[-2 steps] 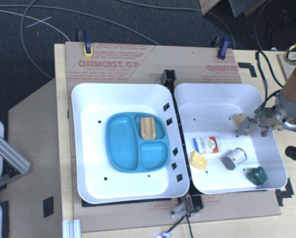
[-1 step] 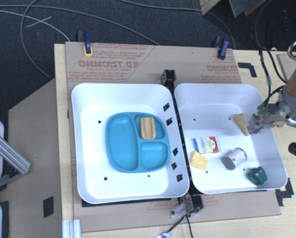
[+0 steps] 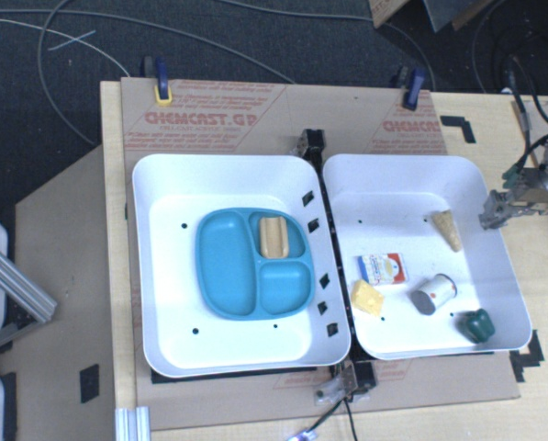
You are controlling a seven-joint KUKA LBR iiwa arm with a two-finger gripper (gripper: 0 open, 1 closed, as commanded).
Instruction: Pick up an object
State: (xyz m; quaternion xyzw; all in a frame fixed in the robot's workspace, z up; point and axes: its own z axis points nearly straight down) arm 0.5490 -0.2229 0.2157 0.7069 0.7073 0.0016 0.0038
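Two white bins are noted side by side at mid-frame; the right bin [image 3: 494, 246] holds the candidates: a tan wedge [image 3: 447, 229] toward its upper right, a small printed packet [image 3: 382, 268] and a yellow block [image 3: 368, 298] at its left, a grey-and-white cylinder [image 3: 433, 294] at lower centre, and a dark green item [image 3: 476, 325] at lower right. The left bin [image 3: 163, 274] carries a blue divided tray [image 3: 253, 263] with a tan piece [image 3: 273, 237] in its upper compartment. The cylinder is judged light, stiff and liable to roll, best taken across its body. The gripper [image 3: 505, 205] is seen at the right edge, over the right bin's rim; whether its jaws are apart cannot be told, the detail being small and blurred
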